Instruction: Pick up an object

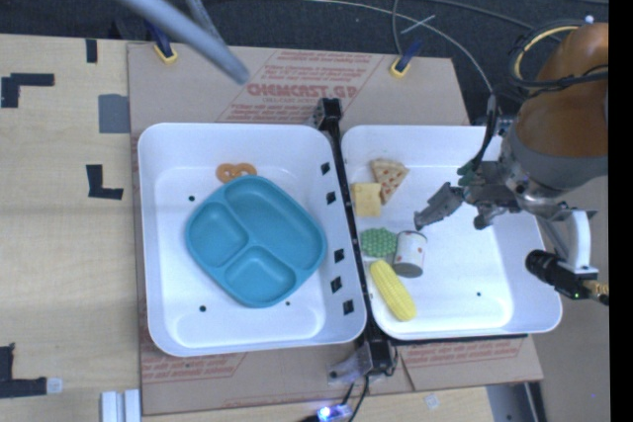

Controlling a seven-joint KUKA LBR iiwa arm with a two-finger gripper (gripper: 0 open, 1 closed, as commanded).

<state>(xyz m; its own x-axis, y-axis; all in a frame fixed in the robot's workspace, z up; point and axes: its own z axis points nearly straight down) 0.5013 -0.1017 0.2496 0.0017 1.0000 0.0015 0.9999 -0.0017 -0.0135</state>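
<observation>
With the tool, whose grip state I cannot tell, just beside the small white cylindrical can, a descent could knock it onto the yellow plastic corn cob.

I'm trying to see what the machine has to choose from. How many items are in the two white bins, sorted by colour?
Blue: 1, divided plate
Orange: 1, pretzel
Yellow: 2, cheese block, corn cob
Tan: 1, cracker wedge
Green: 1, round piece
White: 1, small can
Total: 7

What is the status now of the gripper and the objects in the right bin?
Gripper above right white bin, nothing between its fingers. Nearest: small white-and-red can, beside yellow corn cob. Nothing picked yet.
</observation>
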